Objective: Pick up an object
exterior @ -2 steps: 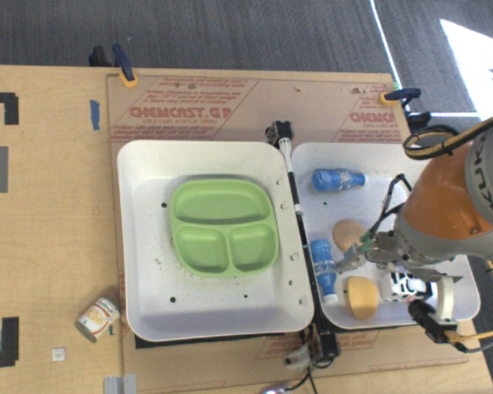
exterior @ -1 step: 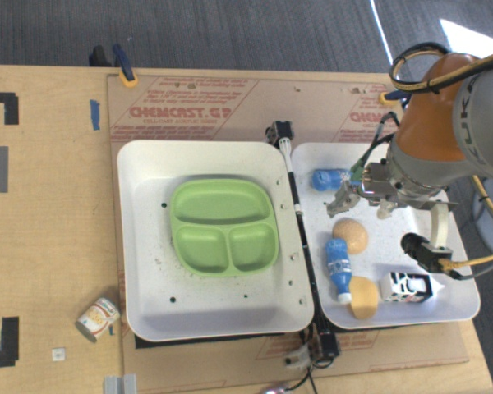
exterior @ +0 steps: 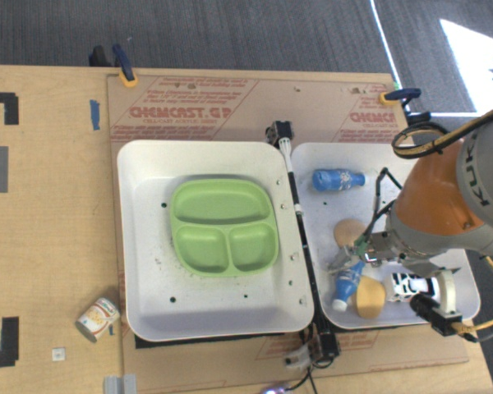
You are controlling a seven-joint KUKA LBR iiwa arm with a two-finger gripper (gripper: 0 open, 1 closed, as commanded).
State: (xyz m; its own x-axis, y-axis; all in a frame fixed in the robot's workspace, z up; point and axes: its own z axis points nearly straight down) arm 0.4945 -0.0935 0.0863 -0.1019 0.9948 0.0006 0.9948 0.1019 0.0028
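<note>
Hovering over your right bin (exterior: 468, 298), gripper (exterior: 355, 257) sits beside the lower blue bottle (exterior: 345, 286); claw state: cannot tell. Green tray (exterior: 224, 226) lies left of that bin.

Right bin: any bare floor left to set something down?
Bare floor in the right bin lies around the lying blue bottle, toward the far wall. Near half is crowded: second blue bottle, tan ball, tool.

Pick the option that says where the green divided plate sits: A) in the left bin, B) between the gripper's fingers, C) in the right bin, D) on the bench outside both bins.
A: the green divided plate lies flat in the middle of the left bin, away from the arm.
</note>
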